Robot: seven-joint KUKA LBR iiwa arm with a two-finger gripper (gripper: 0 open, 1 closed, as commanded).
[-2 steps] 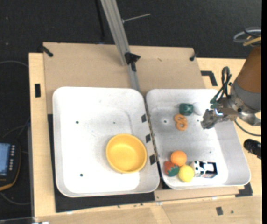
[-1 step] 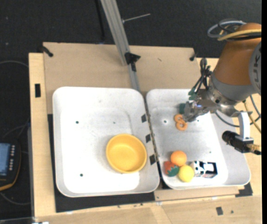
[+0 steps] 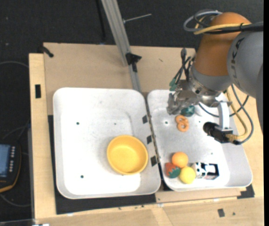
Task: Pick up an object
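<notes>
Grey arm with the orange band is in over the right-hand shallow white bin (image 3: pixel 238 173), wrist pointing down near that bin's far-left corner. Two-finger gripper (image 3: pixel 180 103) sits low there, close to the bin floor — can't tell from this angle how its tips are set or whether anything is between them, too much wrist hardware in the way.

A bit of teal plastic (image 3: pixel 188 110) shows right at the gripper, touching or just under it; could be an object, could be part of the tool. Not calling it a grasp.

Candidates in the same bin:
- small orange pretzel-shaped ring piece (image 3: pixel 182 123), just beside the gripper on its near side — closest target
- cluster at the near edge: round orange ball (image 3: pixel 179 159), yellow lemon-like ball (image 3: pixel 187 175), small red-and-green piece (image 3: pixel 173 171), all touching or nearly
- black-and-white box-like item (image 3: pixel 206 170) right next to the lemon

Left-hand white bin (image 3: pixel 68 102) holds a yellow plastic bowl (image 3: pixel 127 154), well apart from the arm.

My read: it's at the descend/grasp step on something at the far-left corner. Cluster is crowded, so a pick there risks nudging neighbours; the ring lies flat, hard to pinch.
</notes>
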